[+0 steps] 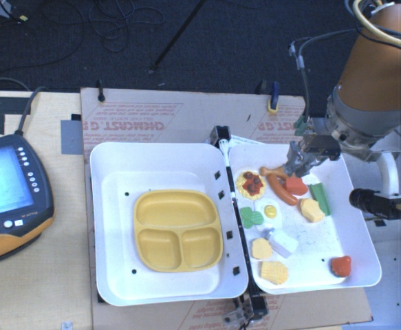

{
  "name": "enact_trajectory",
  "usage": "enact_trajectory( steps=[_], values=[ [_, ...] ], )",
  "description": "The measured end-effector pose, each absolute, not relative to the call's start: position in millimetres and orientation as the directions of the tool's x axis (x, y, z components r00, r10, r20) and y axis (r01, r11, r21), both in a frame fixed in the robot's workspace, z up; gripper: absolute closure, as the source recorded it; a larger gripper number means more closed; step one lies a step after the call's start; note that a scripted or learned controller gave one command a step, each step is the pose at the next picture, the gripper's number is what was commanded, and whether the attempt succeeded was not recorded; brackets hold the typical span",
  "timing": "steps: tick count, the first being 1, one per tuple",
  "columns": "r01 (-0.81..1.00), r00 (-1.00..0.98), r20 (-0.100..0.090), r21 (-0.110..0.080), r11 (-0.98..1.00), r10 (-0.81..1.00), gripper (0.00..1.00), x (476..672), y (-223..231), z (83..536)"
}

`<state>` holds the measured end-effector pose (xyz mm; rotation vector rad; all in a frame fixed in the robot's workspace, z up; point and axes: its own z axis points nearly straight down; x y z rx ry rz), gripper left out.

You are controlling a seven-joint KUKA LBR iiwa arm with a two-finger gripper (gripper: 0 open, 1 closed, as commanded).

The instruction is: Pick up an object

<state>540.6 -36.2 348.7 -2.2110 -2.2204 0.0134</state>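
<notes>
Arm leans over right bin (365, 253), hand (302, 162) low, grip seemingly unreadable.

Even overhead light; the white bins (117, 184) glare brightly, shadows are soft, the dark floor (117, 33) is murky, and detail is slightly grainy.

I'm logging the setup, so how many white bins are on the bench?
2. The left bin holds a yellow tray; the right bin holds the toy food. They sit side by side, and none looks hidden.
</notes>
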Motion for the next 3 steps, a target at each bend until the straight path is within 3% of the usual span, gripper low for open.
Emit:
enact_trajectory(
  steps=[1,2,3],
  values=[
    [1.0,-0.007,0.002,-0.009,0.007,1.0,1.0,536.2,52,334],
    [1.0,0.0,-0.001,0.008,0.0,1.0,1.0,476.6,21,514],
    [1.0,-0.005,-0.001,-0.006,0.005,1.0,1.0,476.8,79,518]
  ],
)
